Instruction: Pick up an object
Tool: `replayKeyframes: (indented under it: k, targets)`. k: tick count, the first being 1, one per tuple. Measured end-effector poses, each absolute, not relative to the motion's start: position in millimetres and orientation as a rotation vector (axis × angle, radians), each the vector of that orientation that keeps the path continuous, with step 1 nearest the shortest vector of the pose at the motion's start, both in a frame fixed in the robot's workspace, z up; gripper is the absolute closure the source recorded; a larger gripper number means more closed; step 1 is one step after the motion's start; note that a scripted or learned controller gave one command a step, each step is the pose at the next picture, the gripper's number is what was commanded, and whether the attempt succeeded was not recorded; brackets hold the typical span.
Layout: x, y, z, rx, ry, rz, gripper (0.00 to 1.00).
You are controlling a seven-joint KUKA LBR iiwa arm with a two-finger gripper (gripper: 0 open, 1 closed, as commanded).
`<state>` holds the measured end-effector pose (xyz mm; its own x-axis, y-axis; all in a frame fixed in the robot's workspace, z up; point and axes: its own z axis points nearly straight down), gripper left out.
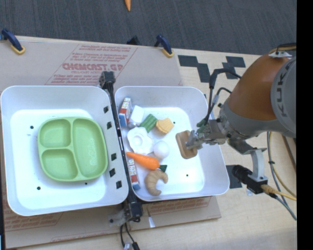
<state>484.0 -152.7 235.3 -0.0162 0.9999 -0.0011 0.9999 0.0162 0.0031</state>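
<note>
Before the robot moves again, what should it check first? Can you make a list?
1. Gripper is over the right bin: ok.
2. Brown toy sits at the gripper's tip: ok.
3. Toy truly pinched between the fingers: cannot tell.
4. Carrot, egg and croissant lie apart from the gripper: ok.
5. Green plate rests in the left bin: ok.

Cardboard sheet [94, 61] reads "CHEMCAST GP" in red; smaller lines illegible.
</note>
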Motion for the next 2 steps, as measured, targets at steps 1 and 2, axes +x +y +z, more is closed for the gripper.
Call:
replayKeyframes:
  k: [1,2]
  targets:
    - [485.2,-152,246,2.194,2.242,0.003,1.0]
    - [486.1,-152,256,2.188,2.247,0.004,1.0]
